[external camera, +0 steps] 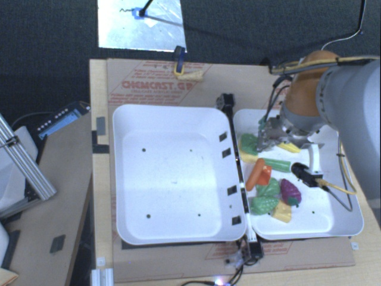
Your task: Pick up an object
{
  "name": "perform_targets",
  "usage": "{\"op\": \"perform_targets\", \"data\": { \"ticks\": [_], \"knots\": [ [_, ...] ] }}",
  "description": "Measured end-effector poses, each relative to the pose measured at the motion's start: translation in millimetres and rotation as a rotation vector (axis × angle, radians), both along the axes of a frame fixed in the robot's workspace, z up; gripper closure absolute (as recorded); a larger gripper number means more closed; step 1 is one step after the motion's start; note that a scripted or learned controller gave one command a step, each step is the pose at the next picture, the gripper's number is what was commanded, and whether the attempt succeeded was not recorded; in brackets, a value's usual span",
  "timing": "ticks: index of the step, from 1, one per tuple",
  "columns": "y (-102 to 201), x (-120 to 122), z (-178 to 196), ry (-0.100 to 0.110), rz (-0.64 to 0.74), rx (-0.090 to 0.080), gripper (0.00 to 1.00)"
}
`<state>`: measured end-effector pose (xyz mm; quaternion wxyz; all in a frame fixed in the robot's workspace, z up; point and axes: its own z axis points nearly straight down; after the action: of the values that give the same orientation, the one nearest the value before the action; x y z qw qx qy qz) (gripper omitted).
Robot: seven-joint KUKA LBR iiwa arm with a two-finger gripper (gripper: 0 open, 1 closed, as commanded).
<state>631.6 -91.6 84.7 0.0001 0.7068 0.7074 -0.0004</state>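
Several toy foods lie in the right bin [342,219]: a green leafy piece [248,143], a green cylinder [276,164], an orange carrot [259,173], a green lumpy piece [265,198], a purple eggplant [290,190] and a yellow piece [283,213]. My gripper [271,133] hangs low over the far left part of this bin, just right of the green leafy piece and above the green cylinder. The grey arm with its orange band [305,94] hides what lies directly under the wrist.
The left bin [128,219] stands beside the right one, with a black hinge strip [235,159] between them. A black and white cable fitting [308,170] hangs from the arm over the toys. A foil sheet [140,16] lies beyond the bench.
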Motion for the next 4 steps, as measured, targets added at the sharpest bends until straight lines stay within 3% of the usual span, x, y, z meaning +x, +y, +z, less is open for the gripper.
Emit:
{"op": "perform_targets", "data": {
  "ticks": [1, 2, 3, 4],
  "knots": [
    [0.6, 2.4, 11.5, -0.005, 0.002, 0.0, 1.0],
    [8.6, 39.2, 0.3, -0.006, 0.005, 0.001, 1.0],
    [-3.2, 5.4, 0.1, 0.0, -0.001, 0.0, 1.0],
    [-4.2, 41.4, 144.1, -0.021, 0.005, -0.003, 1.0]
  ]
}}
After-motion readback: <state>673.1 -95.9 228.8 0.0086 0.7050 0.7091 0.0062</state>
